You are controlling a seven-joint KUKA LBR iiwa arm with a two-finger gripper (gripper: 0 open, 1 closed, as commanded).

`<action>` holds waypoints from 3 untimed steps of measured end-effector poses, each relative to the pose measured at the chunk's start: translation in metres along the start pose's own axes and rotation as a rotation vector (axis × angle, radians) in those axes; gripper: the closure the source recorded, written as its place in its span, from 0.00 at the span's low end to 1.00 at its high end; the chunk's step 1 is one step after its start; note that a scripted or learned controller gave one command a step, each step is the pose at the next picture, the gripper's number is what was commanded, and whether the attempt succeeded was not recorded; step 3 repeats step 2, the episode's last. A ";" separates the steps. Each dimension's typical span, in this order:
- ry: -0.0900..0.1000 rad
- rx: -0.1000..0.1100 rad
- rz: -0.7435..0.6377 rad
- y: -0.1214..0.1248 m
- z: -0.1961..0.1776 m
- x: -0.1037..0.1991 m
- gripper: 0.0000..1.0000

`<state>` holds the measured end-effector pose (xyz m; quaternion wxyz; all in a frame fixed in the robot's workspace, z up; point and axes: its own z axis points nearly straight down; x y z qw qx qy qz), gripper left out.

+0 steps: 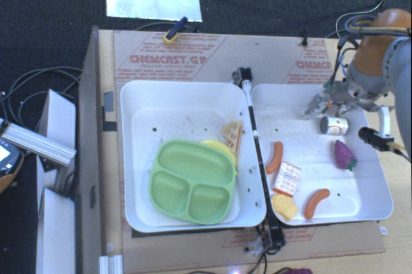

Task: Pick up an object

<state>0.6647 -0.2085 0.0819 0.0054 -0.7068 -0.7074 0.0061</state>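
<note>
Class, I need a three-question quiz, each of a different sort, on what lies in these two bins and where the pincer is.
1. True or false: the green divided plate lies in the left bin.
2. How many sausages lie in the right bin?
3. Which is nearest the pincer? A purple toy; B small can; C waffle piece.

Key: 1 true; 2 two; 3 B.
</note>
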 end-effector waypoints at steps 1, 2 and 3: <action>0.000 0.000 0.000 0.000 0.000 0.000 0.00; 0.000 0.000 0.000 0.000 0.000 0.000 0.00; 0.000 0.000 0.000 0.000 0.000 0.000 0.00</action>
